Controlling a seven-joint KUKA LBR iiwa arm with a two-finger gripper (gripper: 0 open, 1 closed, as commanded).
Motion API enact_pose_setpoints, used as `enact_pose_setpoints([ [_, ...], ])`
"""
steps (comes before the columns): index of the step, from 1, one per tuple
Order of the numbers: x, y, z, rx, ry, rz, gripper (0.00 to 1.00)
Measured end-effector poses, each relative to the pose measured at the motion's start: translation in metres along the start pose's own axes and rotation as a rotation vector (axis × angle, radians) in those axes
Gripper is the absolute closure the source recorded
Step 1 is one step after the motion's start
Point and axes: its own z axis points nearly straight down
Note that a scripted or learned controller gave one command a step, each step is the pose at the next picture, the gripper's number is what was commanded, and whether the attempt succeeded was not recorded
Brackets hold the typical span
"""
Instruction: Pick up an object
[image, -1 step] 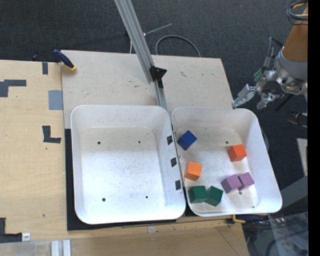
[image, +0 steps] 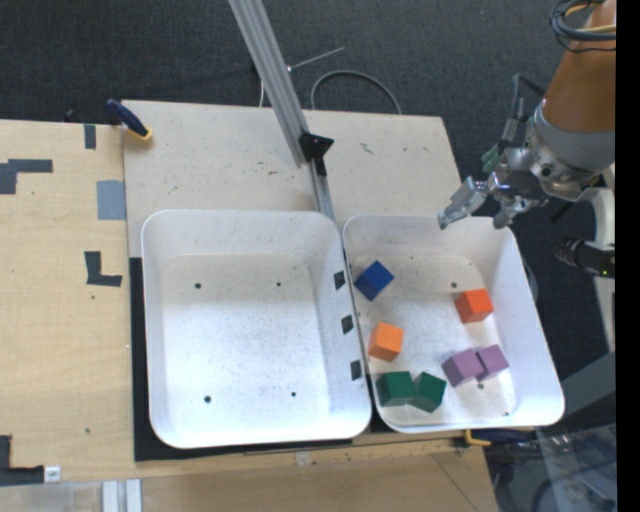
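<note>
Above the far right corner of the right bin (image: 520, 262), the gripper (image: 478, 205) is seen hanging clear of the contents, carried by the grey arm (image: 580, 95) with its orange band. Whether the pincer is open or closed cannot be told from this view; nothing is seen in its grasp. No object is yet lifted, so the step in hand is judged to be the approach, before any descent.

All the candidate objects are found in the right bin: a blue cube (image: 373, 280) near the dividing wall, an orange block (image: 474, 305) toward the right wall, a second orange cube (image: 386, 341) lower down by the divider, two green blocks (image: 411, 389) touching each other at the near edge, and two purple blocks (image: 475, 364) side by side just beside them. The left bin (image: 160, 300) is seen to hold none of these blocks.

For the next move, a target would have to be chosen and the gripper brought over it. The blue cube and the orange block stand apart from their neighbours and are judged easier to take; the green and purple pairs would leave little room around them.
</note>
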Motion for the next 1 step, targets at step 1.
enact_pose_setpoints([
  [1, -0.0277, -0.1145, -0.0100, 0.003, -0.003, 0.009, 0.00],
])
